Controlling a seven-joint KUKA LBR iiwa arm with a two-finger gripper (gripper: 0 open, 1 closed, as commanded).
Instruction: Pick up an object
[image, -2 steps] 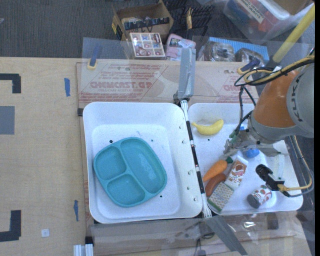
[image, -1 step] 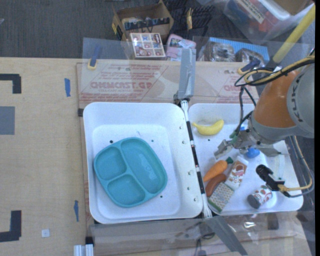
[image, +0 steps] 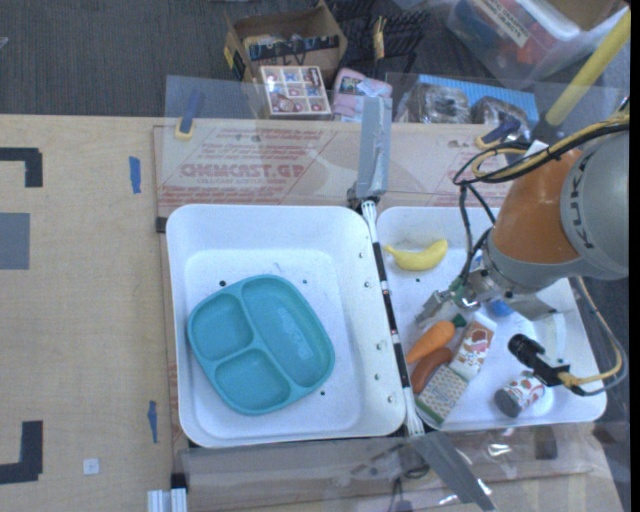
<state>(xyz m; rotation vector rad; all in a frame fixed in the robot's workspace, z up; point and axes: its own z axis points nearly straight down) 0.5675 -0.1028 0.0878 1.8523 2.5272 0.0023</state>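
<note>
- The gripper (image: 447, 303) hangs low in the right bin (image: 425, 222), near its middle; I cannot tell whether it is open or closed, and nothing shows in its grasp.
- A carrot (image: 432, 340) lies just below it, apart from it, its tip toward the wall between the 2 bins.
- A carton (image: 462, 366) lies flat beside the carrot, touching it.
- A banana (image: 418, 255) lies near the bin's far left corner, apart from the gripper.
- A small can (image: 522, 394) lies in the near right corner.
- The left bin (image: 250, 232) holds a teal plate (image: 260, 343) with 3 compartments.
</note>
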